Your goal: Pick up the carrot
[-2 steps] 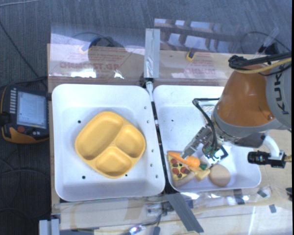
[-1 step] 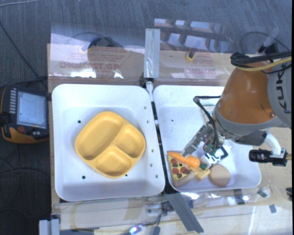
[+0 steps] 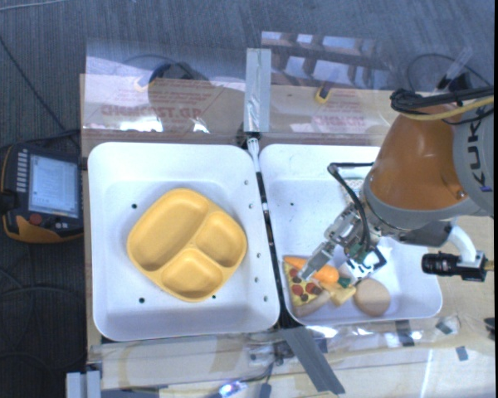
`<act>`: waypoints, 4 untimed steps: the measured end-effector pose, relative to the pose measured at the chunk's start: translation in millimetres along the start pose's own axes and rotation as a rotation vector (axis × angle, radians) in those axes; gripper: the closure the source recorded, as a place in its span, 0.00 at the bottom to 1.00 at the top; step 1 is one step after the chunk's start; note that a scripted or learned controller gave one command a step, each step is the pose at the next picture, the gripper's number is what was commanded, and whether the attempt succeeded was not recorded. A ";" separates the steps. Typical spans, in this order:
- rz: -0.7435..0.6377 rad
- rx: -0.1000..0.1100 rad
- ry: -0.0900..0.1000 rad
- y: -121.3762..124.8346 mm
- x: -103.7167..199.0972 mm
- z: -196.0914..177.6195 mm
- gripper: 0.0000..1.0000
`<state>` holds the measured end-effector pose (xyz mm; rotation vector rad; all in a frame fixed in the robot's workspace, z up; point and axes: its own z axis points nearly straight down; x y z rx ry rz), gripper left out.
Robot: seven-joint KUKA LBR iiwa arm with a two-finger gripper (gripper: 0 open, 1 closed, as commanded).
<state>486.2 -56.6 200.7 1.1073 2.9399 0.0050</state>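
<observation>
From my seat I see a dark grey carpet under a bench (image 3: 191,98) with two shallow white bins side by side. A handheld control unit (image 3: 41,193) lies on the floor to the left. The left bin (image 3: 116,305) holds a yellow divided tray (image 3: 187,243), three compartments, sitting roughly in the middle and turned at an angle. The right bin (image 3: 415,305) has its contents crowded into the near left corner: a pizza slice toy (image 3: 303,293), the carrot (image 3: 322,276), a small green piece (image 3: 345,280) and a tan egg-shaped thing (image 3: 371,298). The carrot lies among these, touching or overlapping the pizza slice; its long axis seems to run left to right, but I cannot tell which end is the tip. The arm (image 3: 415,168) reaches in from the right, and the gripper (image 3: 317,265) sits right over the carrot's left part. Its fingers point down-left; I cannot tell whether they are spread or closed.
</observation>
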 end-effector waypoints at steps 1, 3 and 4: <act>-0.166 -0.005 -0.014 -32.6 -32.5 104.4 0.00; 0.010 0.004 -0.001 94.6 -60.9 17.2 1.00; 0.023 0.004 -0.001 102.0 -48.2 17.6 1.00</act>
